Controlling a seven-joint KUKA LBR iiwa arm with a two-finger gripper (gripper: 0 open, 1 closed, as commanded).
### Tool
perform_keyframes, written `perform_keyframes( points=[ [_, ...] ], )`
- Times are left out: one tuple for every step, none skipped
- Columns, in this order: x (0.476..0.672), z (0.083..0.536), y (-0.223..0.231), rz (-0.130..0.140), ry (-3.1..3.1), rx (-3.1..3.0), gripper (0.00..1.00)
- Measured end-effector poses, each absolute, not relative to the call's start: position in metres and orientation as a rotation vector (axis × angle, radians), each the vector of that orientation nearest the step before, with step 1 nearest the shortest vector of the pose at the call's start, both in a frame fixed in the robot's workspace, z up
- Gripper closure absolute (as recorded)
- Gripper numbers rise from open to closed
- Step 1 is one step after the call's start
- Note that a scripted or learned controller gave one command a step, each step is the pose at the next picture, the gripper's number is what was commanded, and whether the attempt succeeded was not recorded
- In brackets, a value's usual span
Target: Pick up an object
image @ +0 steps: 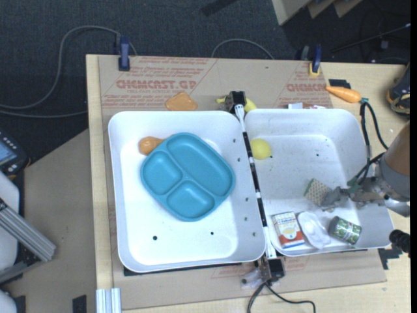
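A: Right bin, near end. A green can lies on its side at the front right corner. Just left of it, a clear plastic cup, also tipped over, touching a small carton with red and white print that sits against the front left corner.

B: And the tool?

A: The gripper hangs low over the same bin, above the can and just right of a small speckled tan scrap. Its dark fingers point left, toward the scrap. Whether they are spread or pressed together, the observer cannot tell; the tips blur into the scrap's edge. Nothing visible between them.

B: Touching the scrap?

A: Close beside it. Contact cannot be confirmed.

B: Other items?

A: A yellow ball sits at the right bin's left wall, far half. The left bin carries a blue divided plate, with an orange lump at the plate's far left edge. On the bench behind the bins: an orange piece on the brown board, and a carrot-shaped toy near the far right corner.
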State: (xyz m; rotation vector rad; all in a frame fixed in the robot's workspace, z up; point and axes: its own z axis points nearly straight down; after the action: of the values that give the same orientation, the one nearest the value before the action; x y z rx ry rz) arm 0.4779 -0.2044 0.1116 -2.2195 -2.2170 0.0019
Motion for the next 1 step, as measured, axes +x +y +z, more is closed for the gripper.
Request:
perform_keyframes(
  points=[
    [0.5532, 0.1025, -0.2018, -0.004, -2.231, -2.221, 0.00]
  ],
)
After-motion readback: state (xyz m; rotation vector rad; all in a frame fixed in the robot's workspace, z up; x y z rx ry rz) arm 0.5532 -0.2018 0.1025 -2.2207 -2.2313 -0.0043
